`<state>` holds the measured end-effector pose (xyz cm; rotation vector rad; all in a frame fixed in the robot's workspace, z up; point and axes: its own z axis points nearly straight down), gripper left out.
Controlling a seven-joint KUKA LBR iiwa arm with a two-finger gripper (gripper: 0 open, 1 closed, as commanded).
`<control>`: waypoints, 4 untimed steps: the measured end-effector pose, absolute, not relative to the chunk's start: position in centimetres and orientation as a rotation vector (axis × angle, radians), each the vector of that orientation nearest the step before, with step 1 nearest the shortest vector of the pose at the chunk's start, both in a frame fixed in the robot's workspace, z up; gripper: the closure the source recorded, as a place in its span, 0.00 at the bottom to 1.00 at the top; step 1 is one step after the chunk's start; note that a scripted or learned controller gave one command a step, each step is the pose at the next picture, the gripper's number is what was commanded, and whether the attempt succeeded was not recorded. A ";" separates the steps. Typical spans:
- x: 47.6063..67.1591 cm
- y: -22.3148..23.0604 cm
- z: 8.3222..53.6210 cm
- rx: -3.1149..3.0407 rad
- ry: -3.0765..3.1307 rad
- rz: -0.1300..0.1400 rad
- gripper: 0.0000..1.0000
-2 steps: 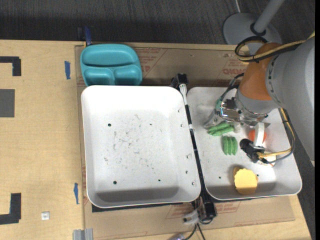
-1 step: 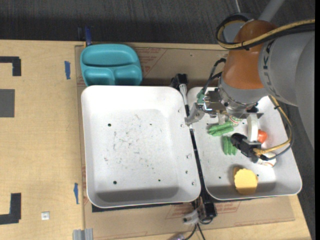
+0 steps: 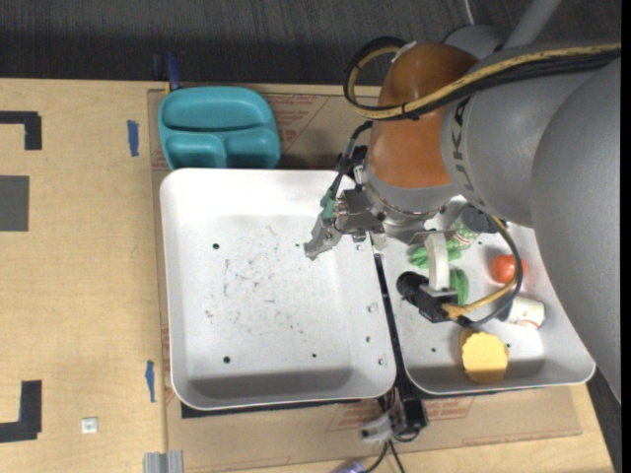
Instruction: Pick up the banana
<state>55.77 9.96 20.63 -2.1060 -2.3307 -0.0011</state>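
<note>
My gripper (image 3: 320, 236) hangs over the right rear part of the left bin (image 3: 197, 363), close to the wall shared by the two bins. I see nothing in its grasp. In the right bin (image 3: 572, 368) a chunky yellow thing (image 3: 484, 356) lies near the front edge; whether it is the banana I cannot tell. The arm's big grey body and orange band cover much of the right bin.
The right bin also holds a green thing (image 3: 434, 260), a small red thing (image 3: 505, 267) and a white thing (image 3: 524, 311). A teal two-compartment tray (image 3: 219, 128) stands behind the left bin. Brown board surrounds both bins.
</note>
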 end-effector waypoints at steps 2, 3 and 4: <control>56.7 13.6 24.4 -2.168 -2.275 -0.001 0.00; 54.4 1.9 23.9 -2.274 -2.164 0.003 0.00; 52.2 7.9 18.4 -2.123 -2.312 0.002 0.00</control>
